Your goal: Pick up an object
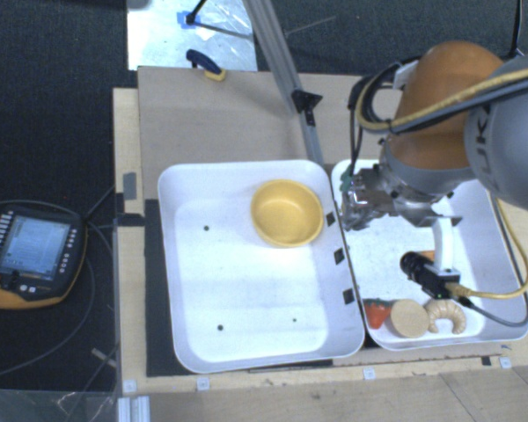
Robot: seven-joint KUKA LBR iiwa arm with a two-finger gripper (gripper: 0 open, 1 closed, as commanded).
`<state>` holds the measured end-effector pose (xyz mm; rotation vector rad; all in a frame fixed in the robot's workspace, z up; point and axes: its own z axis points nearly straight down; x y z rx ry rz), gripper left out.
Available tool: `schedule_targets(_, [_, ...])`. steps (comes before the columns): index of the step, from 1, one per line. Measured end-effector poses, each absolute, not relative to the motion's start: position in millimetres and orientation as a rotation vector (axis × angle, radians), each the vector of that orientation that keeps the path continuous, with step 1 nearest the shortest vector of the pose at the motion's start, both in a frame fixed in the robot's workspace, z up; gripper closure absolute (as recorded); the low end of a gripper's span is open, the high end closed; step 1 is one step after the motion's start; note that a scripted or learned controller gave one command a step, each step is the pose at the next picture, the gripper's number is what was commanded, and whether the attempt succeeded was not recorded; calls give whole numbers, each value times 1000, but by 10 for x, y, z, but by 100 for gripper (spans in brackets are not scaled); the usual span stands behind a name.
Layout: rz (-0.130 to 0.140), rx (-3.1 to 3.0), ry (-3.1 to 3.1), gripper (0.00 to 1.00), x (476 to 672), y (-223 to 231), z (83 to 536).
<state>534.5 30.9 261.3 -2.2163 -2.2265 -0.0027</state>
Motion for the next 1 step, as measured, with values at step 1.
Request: schedule_targets(1, [-2,-2215,-2227,100,5159,892,2555])
